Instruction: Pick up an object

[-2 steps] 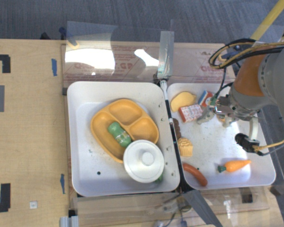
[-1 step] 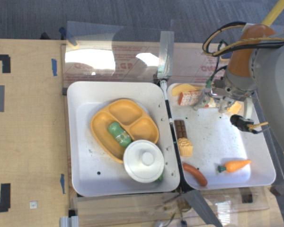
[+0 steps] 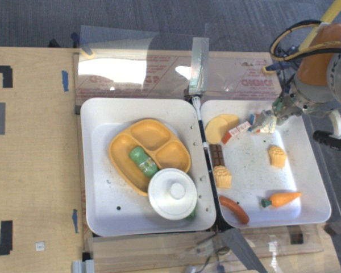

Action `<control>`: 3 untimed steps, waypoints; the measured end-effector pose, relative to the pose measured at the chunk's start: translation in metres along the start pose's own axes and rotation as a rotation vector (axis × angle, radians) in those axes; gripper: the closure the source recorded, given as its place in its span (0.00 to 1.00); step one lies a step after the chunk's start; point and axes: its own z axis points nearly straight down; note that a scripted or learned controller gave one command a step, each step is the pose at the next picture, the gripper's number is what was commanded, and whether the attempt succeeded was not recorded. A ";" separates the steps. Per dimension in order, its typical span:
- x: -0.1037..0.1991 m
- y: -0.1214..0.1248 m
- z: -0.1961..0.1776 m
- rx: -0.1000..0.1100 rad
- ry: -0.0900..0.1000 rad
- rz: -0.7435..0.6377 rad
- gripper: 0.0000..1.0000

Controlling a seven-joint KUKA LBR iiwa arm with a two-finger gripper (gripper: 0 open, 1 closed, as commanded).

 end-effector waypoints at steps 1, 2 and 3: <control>0.061 0.020 0.016 -0.008 -0.002 0.154 0.00; 0.061 0.021 0.009 -0.007 -0.005 0.151 1.00; 0.132 0.040 -0.110 -0.021 -0.004 0.235 1.00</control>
